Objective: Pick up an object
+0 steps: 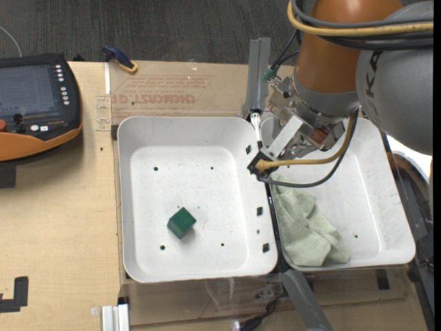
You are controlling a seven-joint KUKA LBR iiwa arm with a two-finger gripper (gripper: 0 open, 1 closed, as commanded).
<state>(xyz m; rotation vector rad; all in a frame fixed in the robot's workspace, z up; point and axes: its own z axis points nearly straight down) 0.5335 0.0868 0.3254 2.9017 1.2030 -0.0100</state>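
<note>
Camera view, looking down on the bench point(55, 219) at a slant. I take the left bin point(186, 133), a shallow white tray, as the landmark, and give every place below from it.

(a) Green cube point(182, 223): on the floor of the left bin, in its near half and somewhat toward the left wall. It is turned askew to the walls and touches none of them.

(b) Right bin point(386, 205): just beside the left bin, with their walls meeting along one side.

(c) Pale green cloth point(308, 229): crumpled in the right bin, in the near corner closest to the left bin, lying against the wall on that side.

(d) Arm point(351, 19): grey with an orange band, reaching in from the side away from the left bin and standing over the right bin.

(e) Gripper point(311, 135): under the wrist, over the far part of the right bin, just past the left bin's far right corner. The wrist hides most of it, so I cannot tell how far open it is or whether it holds anything. It seems to stand clear of the cloth, though the slant leaves that uncertain.

(f) Teach pendant point(31, 105): on the bench, well to the left of the left bin.

(g) Blue and yellow clamp point(120, 58): beyond the left bin's far left corner.

(h) Cardboard sheet point(172, 92): flat along the left bin's far wall, with faint red print.
</note>
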